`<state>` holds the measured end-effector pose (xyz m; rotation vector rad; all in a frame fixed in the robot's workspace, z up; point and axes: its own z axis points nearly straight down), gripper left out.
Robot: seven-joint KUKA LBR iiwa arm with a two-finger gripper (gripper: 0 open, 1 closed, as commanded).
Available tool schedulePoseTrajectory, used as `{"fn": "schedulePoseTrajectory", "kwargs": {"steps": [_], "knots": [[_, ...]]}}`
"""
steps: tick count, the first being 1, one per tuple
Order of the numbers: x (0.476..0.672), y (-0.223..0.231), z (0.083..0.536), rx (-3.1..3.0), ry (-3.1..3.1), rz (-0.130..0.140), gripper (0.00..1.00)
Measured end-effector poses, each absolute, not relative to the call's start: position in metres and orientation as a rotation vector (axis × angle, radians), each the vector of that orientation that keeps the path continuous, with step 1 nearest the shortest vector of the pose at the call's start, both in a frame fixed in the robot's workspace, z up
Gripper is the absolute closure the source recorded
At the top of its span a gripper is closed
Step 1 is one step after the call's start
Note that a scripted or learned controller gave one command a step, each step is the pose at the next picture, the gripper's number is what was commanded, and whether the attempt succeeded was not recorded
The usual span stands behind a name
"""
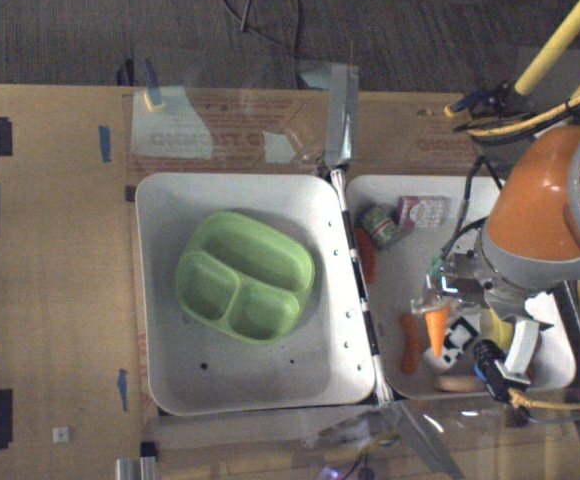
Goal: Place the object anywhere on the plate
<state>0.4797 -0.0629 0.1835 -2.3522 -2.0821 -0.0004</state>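
Observation:
A green divided plate (245, 276) lies in the left white bin (160, 208), a little above its middle. My gripper (440, 296) hangs low over the right bin (395, 383), at the end of the grey arm with the orange band (535, 208). An orange carrot-shaped piece (436, 328) sits directly beneath the gripper head, with its upper end hidden by the gripper. I cannot make out whether the carrot is held or just lies under the gripper.
The right bin also holds a reddish-brown sausage shape (410, 343), a green can (380, 226), a small red-and-white box (422, 211), a red piece (367, 258) by the divider, a white-and-black block (458, 338), a yellow item (497, 326) and a tan piece (457, 383). Cables run along the right.

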Motion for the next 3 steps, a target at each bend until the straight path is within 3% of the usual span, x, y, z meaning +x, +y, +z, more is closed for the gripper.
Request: {"fn": "schedulePoseTrajectory", "kwargs": {"steps": [1,2,3], "knots": [[0.481,-0.051,0.184,-2.128,-2.307,0.002,1.0],[0.534,0.047,0.225,-2.164,-2.277,0.001,1.0],[0.59,0.104,0.206,-2.051,-2.382,0.001,1.0]]}}
